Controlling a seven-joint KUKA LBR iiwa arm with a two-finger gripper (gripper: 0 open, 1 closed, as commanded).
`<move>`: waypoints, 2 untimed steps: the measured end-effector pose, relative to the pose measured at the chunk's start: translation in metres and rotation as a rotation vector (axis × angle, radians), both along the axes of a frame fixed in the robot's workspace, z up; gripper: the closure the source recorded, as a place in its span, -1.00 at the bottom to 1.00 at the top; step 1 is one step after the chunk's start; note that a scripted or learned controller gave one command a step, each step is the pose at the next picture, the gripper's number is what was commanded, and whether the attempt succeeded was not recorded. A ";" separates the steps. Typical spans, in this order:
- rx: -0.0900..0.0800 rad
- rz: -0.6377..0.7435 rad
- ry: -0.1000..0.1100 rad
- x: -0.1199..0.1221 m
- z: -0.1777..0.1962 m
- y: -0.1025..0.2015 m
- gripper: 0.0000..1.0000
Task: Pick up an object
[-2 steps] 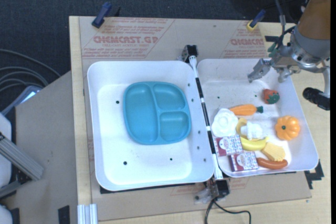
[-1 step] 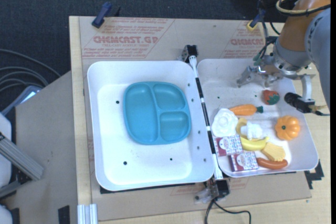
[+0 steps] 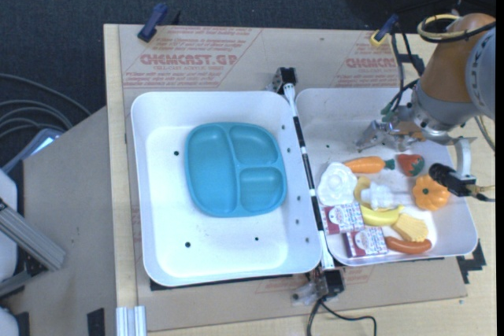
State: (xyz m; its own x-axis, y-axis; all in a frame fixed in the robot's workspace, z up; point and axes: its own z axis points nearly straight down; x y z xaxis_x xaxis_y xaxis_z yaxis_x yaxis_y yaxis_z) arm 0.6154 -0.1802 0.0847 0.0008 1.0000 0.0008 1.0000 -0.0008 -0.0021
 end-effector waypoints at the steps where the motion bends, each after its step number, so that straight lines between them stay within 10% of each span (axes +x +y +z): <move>1: 0.000 0.002 -0.003 0.042 0.000 0.033 -1.00; 2: 0.000 0.000 0.000 -0.025 0.000 0.021 -1.00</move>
State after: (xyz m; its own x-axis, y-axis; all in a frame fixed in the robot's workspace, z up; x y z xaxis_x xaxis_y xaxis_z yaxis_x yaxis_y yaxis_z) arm 0.5903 -0.1590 0.0845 0.0009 1.0000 0.0006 1.0000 -0.0009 -0.0020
